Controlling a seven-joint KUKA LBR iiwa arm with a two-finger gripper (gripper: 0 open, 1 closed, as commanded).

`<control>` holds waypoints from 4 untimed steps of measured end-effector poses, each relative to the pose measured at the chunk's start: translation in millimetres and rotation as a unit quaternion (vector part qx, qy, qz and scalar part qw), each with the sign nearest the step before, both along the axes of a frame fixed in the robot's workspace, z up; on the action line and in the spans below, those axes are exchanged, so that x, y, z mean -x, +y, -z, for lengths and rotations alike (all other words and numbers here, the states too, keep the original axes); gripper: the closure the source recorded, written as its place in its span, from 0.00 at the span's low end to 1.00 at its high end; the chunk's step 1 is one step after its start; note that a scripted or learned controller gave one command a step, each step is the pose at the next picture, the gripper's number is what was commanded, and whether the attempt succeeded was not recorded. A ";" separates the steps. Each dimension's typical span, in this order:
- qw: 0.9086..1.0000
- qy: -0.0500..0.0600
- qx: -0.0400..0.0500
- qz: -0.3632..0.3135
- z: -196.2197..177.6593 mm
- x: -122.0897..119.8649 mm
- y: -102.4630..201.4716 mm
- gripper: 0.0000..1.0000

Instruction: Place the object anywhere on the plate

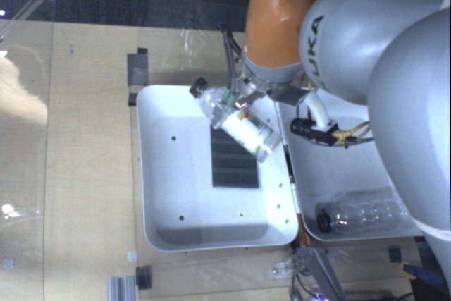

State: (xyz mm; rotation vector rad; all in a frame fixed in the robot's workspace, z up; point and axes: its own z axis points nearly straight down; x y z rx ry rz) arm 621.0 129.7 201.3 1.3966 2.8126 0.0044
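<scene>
A clear plastic bottle (236,122) is seen tilted at the tool (236,103), above the dark plate (234,169) in the left bin (158,173).

Two bins side by side, arm in from the right

The left bin (162,151) holds a flat ribbed plate (235,166) lying on its floor, nearer its right wall. Above the plate's upper end, a bottle (236,122) hangs tilted, cap toward the upper left, under the gripper (236,101) at the arm's wrist. The right bin (310,173) sits just beside the left one; a second bottle (359,213) lies on its side along that bin's near edge, partly under the arm.
</scene>
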 end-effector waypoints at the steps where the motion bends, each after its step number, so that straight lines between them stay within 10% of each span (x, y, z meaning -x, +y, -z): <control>1: 0.997 0.000 -0.001 0.073 49.8 -31.7 3.5 1.00; 2: 0.994 -0.002 -0.003 0.111 54.9 -34.3 10.5 1.00; 3: 0.998 -0.002 0.000 0.058 -23.5 -10.0 -46.1 1.00; 4: 1.000 -0.003 0.001 -0.005 -39.7 -42.7 -146.6 1.00</control>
